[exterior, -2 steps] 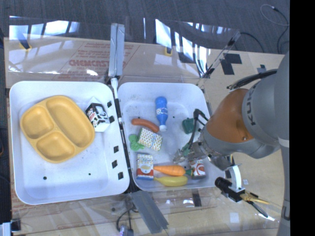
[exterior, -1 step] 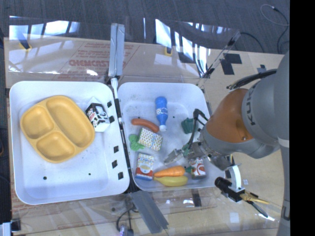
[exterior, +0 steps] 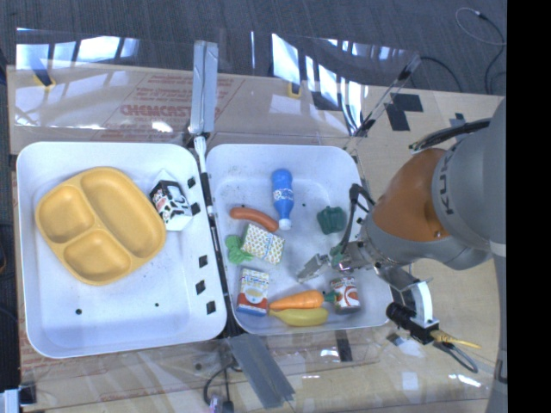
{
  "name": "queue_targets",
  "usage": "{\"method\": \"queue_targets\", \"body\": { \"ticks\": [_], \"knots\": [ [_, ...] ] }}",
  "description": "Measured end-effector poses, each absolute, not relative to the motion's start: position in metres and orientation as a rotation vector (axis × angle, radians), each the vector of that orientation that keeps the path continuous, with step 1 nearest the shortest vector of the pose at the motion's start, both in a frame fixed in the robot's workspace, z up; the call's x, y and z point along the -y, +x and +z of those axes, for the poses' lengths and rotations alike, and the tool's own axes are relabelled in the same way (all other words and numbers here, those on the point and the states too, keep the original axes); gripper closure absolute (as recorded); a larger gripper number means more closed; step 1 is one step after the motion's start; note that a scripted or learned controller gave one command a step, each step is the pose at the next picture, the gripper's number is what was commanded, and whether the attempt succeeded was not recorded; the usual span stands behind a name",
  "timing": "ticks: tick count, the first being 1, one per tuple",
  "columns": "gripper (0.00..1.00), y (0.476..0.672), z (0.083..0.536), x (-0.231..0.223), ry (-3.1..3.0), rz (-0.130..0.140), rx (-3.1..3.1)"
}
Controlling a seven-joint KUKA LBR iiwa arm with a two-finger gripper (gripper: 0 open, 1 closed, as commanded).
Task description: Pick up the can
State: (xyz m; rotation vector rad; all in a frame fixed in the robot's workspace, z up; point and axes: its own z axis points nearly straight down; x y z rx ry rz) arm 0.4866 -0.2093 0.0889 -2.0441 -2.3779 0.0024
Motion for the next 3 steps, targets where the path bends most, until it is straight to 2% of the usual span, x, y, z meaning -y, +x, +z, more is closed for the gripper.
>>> {"method": "queue_targets", "body": {
  "ticks": [1,2,3],
  "knots": [
    [0.0,0.476,0.088,0.195,-2.255,0.004,2.176],
    [0.0,0.477,0.089,0.207,-2.104,0.003,2.325],
    [1.0,0.477,0.095,0.207,-2.095,0.007,2.325]
  ]
}}
